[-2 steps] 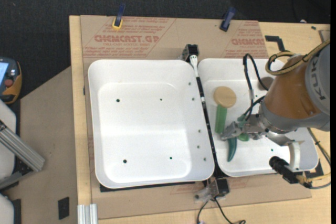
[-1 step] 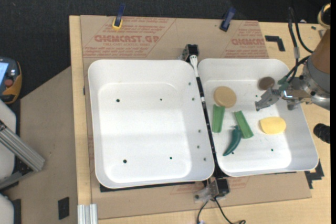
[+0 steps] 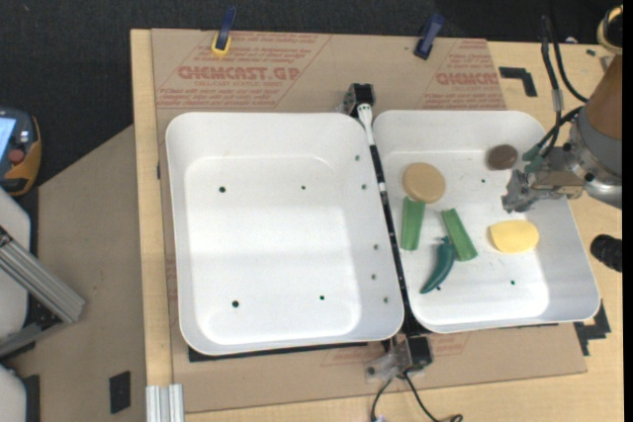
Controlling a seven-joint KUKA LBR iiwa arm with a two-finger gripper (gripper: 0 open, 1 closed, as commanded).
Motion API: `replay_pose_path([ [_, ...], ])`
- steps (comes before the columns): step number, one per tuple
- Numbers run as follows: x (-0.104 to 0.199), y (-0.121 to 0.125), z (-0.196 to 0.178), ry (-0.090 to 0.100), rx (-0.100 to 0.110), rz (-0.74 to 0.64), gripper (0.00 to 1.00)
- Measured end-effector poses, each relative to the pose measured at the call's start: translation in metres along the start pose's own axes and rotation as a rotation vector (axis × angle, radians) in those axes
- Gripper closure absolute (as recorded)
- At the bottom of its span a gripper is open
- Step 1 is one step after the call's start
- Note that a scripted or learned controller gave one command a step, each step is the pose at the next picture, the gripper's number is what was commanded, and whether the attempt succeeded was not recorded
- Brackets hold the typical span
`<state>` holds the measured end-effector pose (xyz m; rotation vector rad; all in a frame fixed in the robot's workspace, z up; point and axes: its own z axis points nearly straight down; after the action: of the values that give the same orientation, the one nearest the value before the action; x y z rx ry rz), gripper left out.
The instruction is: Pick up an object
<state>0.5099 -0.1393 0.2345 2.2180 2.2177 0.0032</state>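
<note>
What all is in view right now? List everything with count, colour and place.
bins: 2, white, side by side on the bench; left bin, right bin
disc: 1, tan, right bin, upper left
puck: 1, brown, right bin, upper right
blocks: 2, green, right bin, middle; one upright, one slanted
pepper: 1, dark teal, right bin, below the blocks
lump: 1, yellow, right bin, right of the blocks
clamps: 2, blue, far edge of the board
arm: 1, grey, reaching in from the right
pincer: 1, grey, over the right bin between puck and lump
</note>
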Motion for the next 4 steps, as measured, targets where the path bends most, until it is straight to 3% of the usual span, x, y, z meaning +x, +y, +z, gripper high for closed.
replay_pose_path([
  [1,0.024,-0.033,0.035,0.005,0.012,0.000,1.00],
  [2,0.067,0.023,-0.034,0.001,-0.007,-0.007,1.00],
  [3,0.079,-0.033,-0.028,0.004,0.010,0.001,1.00],
  [4,0.135,0.033,-0.099,0.002,-0.008,-0.008,1.00],
])
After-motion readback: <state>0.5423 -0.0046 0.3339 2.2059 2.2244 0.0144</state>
